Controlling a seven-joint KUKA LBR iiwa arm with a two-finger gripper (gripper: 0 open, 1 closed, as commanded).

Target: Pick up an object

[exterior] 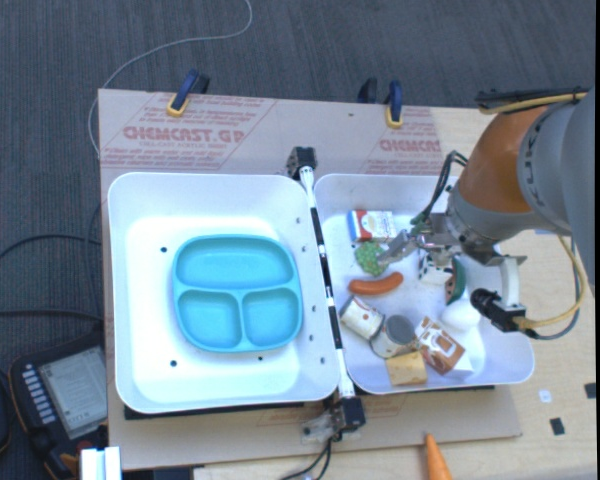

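Observation:
The right bin (510, 368) holds several small items. A red and white carton (371, 224) lies at the back, with a green broccoli piece (369, 258) just in front of it. A sausage (376, 285) lies below that. Two small cans (360, 318) (391, 336) sit near the divider. A yellow wedge (407, 369) and a brown and red packet (440, 346) lie at the front, beside a white piece (461, 316). My gripper (428, 248) hangs low over the middle of this bin, right of the broccoli and above the sausage. A dark green item (455, 281) shows just beside it.
The left bin (140, 368) holds a blue three-compartment plate (238, 292). A clamp rail (320, 248) divides the two bins. The arm's orange band (500, 168) overhangs the right bin's back right corner. A yellow cable (555, 323) loops off the bin's right side.

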